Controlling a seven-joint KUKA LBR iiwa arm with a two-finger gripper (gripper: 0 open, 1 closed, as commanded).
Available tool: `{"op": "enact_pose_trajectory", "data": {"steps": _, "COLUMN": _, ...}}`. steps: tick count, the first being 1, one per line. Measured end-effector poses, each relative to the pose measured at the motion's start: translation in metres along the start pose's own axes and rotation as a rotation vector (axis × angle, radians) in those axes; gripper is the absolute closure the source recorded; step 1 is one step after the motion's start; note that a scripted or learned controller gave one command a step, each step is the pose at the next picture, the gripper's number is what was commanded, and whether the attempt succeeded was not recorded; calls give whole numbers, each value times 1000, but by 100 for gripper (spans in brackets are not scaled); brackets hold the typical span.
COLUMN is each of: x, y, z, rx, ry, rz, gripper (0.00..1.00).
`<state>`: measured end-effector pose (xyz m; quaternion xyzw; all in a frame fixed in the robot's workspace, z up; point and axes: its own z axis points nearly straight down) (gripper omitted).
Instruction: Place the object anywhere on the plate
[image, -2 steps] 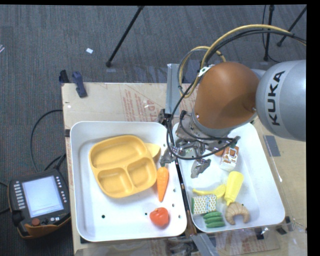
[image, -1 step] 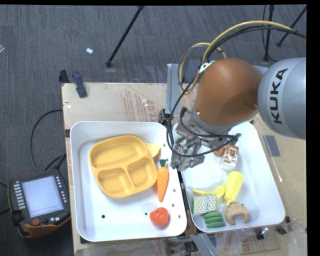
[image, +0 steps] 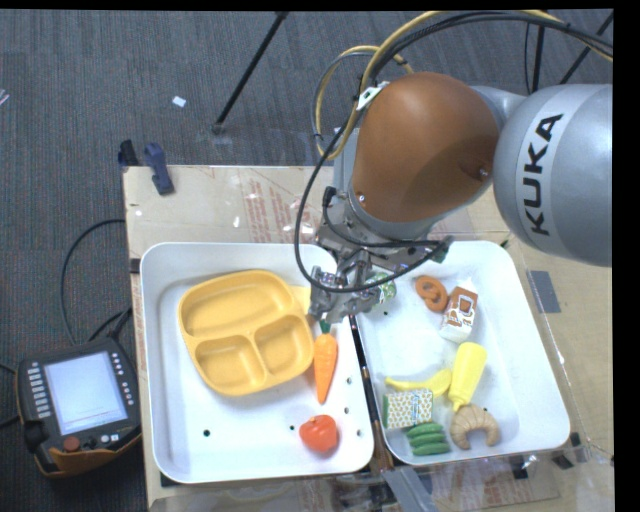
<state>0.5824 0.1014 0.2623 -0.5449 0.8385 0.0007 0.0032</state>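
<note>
One carrot (image: 326, 367) lies in the left bin (image: 160, 400) just beside the yellow plate (image: 245, 330), under our gripper (image: 328, 305), whose finger state we cannot tell; we should grasp its middle squarely.

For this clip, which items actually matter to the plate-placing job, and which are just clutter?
Belongs to the job:
- yellow divided plate, in the left bin
- toy carrot, just below the tool, beside the plate
- tool itself

Just lying about:
- toy tomato
- pretzel
- small carton
- yellow bottle
- banana
- green-patterned packet
- pea pods
- croissant
</note>
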Motion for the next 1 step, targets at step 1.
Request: {"op": "enact_pose_trajectory", "data": {"steps": 1, "x": 1, "y": 0, "z": 2, "rx": -3, "ry": 2, "rz": 1, "gripper": 0}}
